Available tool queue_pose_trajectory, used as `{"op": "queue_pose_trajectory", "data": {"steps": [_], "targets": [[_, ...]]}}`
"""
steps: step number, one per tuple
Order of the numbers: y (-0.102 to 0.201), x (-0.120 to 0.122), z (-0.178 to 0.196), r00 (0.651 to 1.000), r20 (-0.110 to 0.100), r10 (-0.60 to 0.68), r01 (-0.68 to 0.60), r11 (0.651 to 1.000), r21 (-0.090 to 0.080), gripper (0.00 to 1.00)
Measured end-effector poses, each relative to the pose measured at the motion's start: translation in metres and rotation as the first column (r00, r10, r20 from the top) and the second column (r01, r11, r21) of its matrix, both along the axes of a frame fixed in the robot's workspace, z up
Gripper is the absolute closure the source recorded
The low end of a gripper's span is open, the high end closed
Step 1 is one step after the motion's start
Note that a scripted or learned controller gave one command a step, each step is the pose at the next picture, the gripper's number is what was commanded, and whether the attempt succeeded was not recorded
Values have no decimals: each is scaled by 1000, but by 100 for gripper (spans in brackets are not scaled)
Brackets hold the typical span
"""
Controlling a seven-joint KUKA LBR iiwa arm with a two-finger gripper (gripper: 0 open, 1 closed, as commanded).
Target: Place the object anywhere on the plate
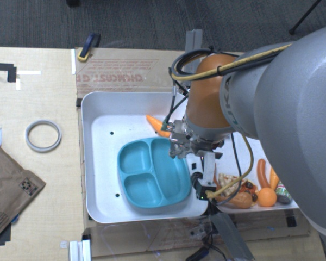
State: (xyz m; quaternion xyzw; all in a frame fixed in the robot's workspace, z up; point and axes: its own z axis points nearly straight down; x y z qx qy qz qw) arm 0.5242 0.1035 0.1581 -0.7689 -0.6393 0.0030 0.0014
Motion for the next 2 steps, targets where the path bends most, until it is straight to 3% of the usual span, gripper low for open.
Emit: {"op": "queue_pose_trajectory", "data": {"steps": [1,2], "targets": [[8,-47,-8,995,1,103,-103,995,1,100],[8,-47,-8,995,2,103,-103,995,1,0]]}}
